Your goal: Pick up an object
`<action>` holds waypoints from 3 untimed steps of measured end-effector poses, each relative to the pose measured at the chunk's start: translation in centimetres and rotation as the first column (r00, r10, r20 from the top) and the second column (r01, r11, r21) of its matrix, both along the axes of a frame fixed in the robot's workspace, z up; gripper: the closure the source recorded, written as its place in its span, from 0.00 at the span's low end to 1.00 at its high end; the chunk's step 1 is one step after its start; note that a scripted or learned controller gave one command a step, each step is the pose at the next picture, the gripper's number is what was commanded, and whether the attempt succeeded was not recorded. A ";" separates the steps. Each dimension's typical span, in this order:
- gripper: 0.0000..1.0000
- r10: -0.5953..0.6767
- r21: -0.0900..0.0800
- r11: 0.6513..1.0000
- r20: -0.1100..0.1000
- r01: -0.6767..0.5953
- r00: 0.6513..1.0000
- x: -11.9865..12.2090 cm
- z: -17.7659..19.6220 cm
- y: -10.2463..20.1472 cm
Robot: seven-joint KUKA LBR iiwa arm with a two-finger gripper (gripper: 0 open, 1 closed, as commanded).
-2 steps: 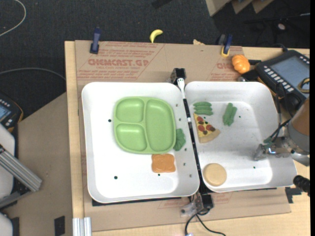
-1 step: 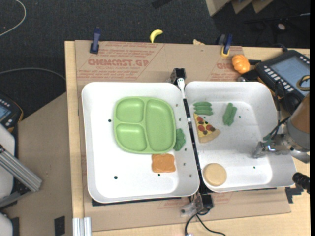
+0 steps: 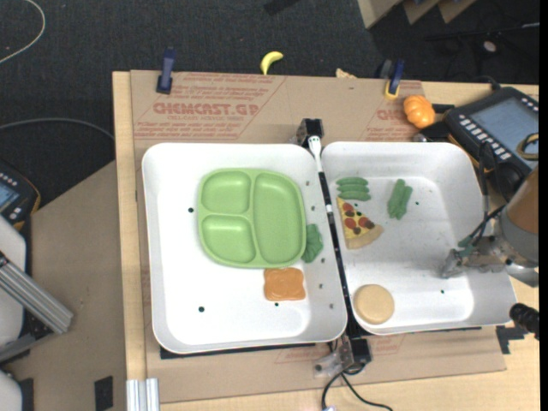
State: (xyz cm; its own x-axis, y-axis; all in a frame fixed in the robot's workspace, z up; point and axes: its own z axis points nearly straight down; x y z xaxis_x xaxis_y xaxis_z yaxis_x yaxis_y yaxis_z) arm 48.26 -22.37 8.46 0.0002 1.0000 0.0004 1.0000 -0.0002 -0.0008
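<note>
Green tray (image 3: 252,216): smooth plastic, three compartments, far left of claw.
Toast (image 3: 284,284): flat orange square, left bin.
Pizza slice (image 3: 356,222): wedge, left of claw.
Round bun (image 3: 374,303): tan disc, lower-left of claw.
Claw (image 3: 452,266): metal; open-or-closed state cannot be told.

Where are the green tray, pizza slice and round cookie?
green tray (image 3: 253,218), camera view, on its centre divider, left bin
pizza slice (image 3: 356,221), camera view, on its topping, right bin
round cookie (image 3: 374,303), camera view, on its centre, right bin
</note>
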 end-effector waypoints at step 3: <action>1.00 0.000 0.000 1.000 0.001 0.000 1.000 -0.3 0.0 0.0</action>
